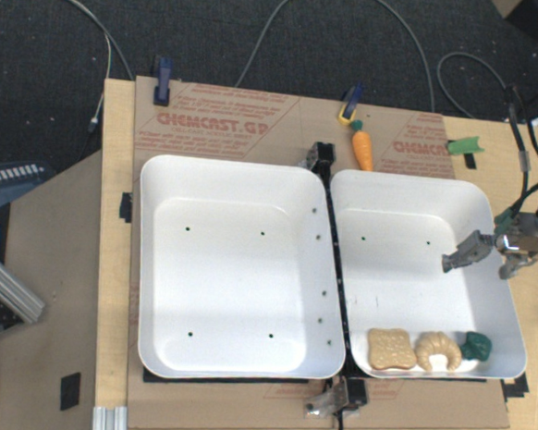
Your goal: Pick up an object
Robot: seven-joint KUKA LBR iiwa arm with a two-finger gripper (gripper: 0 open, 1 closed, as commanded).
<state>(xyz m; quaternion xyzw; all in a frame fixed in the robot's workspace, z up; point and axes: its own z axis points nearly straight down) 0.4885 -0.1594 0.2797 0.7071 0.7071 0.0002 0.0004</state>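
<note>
I see the arm coming in from the right edge, low over the right bin [409, 197], w/ just the wrist end and gripper [485, 255] in frame. Gripper sits above the bin's right wall, roughly mid-height of the bin, pointing left and a bit down. One grey finger [463, 252] sticks out over the bin floor; a second one hangs near the bin's right rim. They look spread apart, nothing between them, not touching any object as far as I can tell.

Objects are all bunched in the right bin's near right corner, well apart from the gripper: a tan square cracker-like piece [391, 349], then a croissant-shaped toy [438, 350] just beside it, then a small dark green item [477, 345] up against the corner wall. Can't tell what the green one is.

Left bin [240, 175] shows its white floor w/ small dark dots. A toy carrot [362, 149] lies on the cardboard [258, 120] behind the bins, near a blue-yellow clamp [351, 103]. Another blue clamp [162, 79] sits at the board's far left corner.
</note>
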